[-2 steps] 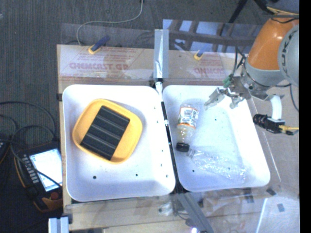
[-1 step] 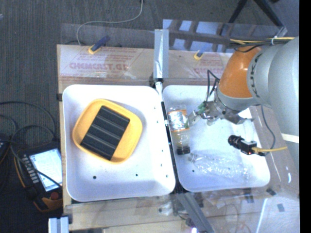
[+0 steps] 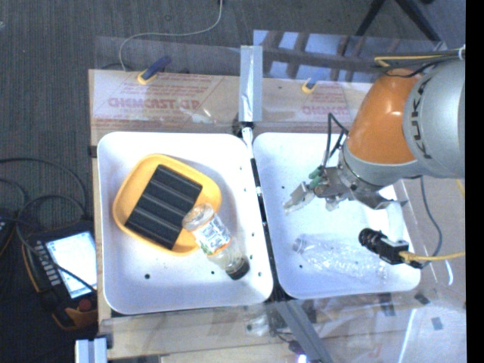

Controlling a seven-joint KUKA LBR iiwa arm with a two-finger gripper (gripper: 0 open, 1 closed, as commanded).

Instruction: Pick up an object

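Hovering over the right bin [image 3: 408,278], my end effector [image 3: 302,196] points toward the divider between the bins; whether its fingers are apart or together I cannot tell, and nothing is visibly between them. Clear crumpled plastic bottle [image 3: 336,255]: lying on the right bin floor, below and just right of my end effector, apart from it; outline hard to make out. Left bin [image 3: 113,293]: yellow dish [image 3: 125,195] carrying a black ribbed block [image 3: 162,206]; small labelled bottle [image 3: 215,240] leaning against the dish edge.
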